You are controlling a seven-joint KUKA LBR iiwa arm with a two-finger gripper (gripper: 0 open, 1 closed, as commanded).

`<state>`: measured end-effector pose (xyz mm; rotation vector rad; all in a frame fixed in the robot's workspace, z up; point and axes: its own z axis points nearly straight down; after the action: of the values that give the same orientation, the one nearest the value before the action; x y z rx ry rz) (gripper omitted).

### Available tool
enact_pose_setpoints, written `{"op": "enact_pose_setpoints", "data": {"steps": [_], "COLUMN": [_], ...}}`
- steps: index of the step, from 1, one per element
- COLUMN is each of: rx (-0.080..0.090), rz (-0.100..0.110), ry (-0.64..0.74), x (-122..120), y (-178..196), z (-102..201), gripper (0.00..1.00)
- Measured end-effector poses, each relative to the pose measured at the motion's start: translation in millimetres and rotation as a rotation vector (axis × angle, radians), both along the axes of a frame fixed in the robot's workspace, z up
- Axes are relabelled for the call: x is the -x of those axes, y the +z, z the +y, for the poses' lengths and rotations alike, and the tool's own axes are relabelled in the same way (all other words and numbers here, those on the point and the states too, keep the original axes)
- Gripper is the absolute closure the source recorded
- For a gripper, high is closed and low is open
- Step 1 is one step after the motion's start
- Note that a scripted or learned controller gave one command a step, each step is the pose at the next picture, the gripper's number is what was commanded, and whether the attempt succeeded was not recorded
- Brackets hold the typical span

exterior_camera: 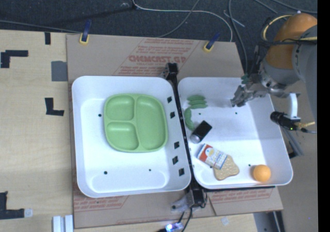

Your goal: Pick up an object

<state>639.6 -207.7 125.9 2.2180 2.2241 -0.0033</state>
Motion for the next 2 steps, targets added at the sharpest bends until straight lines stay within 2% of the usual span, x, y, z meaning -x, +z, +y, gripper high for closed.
{"op": "enact_pose_setpoints", "data": {"steps": [2], "rx": [-0.002], "rz": [-0.001], "ry": [-0.001], "x": [-4.4], "y": [84.3], "z": [-0.4], "gripper": [1.00]}}
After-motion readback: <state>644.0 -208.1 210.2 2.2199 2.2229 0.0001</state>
